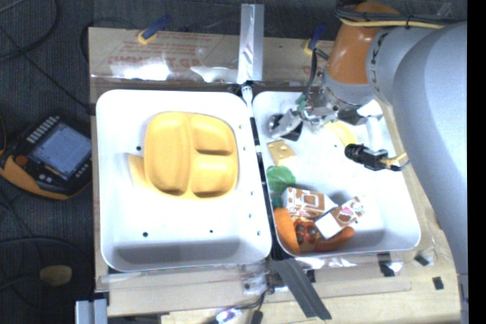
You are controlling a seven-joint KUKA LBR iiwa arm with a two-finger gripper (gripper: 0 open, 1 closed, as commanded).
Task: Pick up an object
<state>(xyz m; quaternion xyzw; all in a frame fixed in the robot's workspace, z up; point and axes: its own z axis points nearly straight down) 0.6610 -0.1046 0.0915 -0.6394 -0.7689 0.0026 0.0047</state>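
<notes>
Arm point(437, 95): smooth pale-grey rounded casing. Orange band point(351, 57): glossy, thin black cable point(402, 22) looped over its top. Jaws, beside orange band: small, silvery metal.

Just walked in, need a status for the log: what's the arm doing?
The arm reaches in from the right, with its pincer at the top end of the right bin, just above a tan card. Nothing can be seen held. A green piece, a printed box and an orange thing are piled at that bin's lower end. The left bin holds a yellow tray.
</notes>
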